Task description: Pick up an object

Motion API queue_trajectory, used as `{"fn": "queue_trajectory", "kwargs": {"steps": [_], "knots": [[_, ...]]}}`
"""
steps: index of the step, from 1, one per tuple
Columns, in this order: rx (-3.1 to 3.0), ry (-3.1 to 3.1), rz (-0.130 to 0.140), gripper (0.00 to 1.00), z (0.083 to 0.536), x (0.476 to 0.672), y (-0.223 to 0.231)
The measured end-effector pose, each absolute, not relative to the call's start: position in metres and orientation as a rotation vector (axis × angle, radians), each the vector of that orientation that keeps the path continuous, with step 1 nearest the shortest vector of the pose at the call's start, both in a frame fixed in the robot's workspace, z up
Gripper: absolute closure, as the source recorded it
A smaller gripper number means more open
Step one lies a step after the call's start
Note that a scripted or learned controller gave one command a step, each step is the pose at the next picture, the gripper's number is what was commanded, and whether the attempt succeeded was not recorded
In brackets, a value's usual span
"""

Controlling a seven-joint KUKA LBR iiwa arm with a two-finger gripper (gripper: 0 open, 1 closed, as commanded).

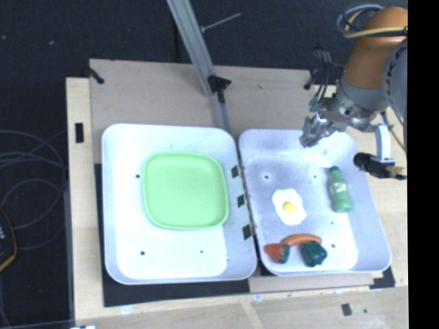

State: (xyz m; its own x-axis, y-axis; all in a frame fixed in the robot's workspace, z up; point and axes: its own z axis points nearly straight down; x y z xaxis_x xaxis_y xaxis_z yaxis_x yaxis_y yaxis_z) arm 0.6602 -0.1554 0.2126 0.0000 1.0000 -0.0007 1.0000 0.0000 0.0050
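Note:
The right bin [271, 149] holds a green bottle [338, 189] near its right wall, a fried egg toy [289, 206] in the middle, and an orange sausage [300, 240], a red piece [277, 253] and a dark green piece [315, 253] at the front. My gripper [310, 134] hangs over the bin's back right corner, up and to the left of the bottle and apart from it. Nothing shows between its fingertips.
The left bin [123, 204] carries a light green square plate [185, 190]. A grey metal pole [195, 40] slants down to the back edge between the bins. The bench's wooden border runs around both bins.

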Motion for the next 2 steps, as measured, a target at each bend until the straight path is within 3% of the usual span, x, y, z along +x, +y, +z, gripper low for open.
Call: {"fn": "queue_trajectory", "kwargs": {"steps": [1,2], "knots": [[2.218,2.218,0.005,1.0,0.264,0.661,-0.156],[2.219,2.224,0.001,1.0,0.252,0.635,-0.112]]}}
